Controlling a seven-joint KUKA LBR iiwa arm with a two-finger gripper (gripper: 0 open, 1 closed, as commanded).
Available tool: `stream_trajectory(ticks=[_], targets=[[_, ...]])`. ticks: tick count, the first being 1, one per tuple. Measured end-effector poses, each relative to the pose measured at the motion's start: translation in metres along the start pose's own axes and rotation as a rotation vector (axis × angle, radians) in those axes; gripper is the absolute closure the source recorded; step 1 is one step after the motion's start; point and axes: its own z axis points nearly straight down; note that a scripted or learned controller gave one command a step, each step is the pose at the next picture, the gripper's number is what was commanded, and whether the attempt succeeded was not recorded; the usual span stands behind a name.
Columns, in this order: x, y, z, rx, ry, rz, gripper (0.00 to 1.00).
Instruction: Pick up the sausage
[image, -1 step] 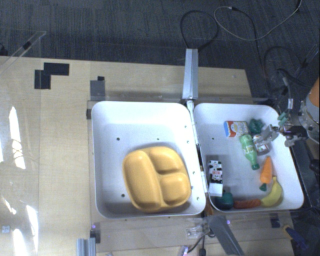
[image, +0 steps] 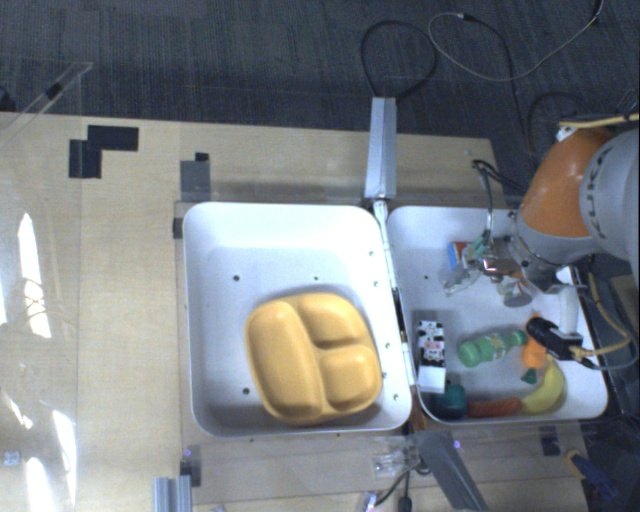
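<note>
The reddish-brown sausage (image: 495, 407) lay along the near wall of the right white bin (image: 430, 235), between a dark teal object (image: 452, 400) and a yellow banana (image: 545, 390). A green bottle (image: 490, 347) lay just beyond it. The pincer (image: 487, 266) hovered farther back, well apart from the sausage; its state could not be told.

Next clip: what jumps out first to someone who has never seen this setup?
The yellow three-compartment tray dominates the left bin. In the right bin, small items cluster along the near edge: a green bottle, a banana and the reddish-brown sausage. The gripper hangs above that bin's far half.
</note>
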Motion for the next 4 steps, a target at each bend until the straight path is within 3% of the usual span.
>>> stream_trajectory(ticks=[1,2,3,4], targets=[[0.009,0.039,0.016,0.026,-0.005,-0.194,0.0],[0.01,0.045,0.002,0.0,-0.013,-0.201,1.0],[0.032,-0.032,0.015,-0.009,-0.001,-0.128,1.0],[0.031,-0.031,0.015,-0.011,-0.004,-0.127,0.0]])
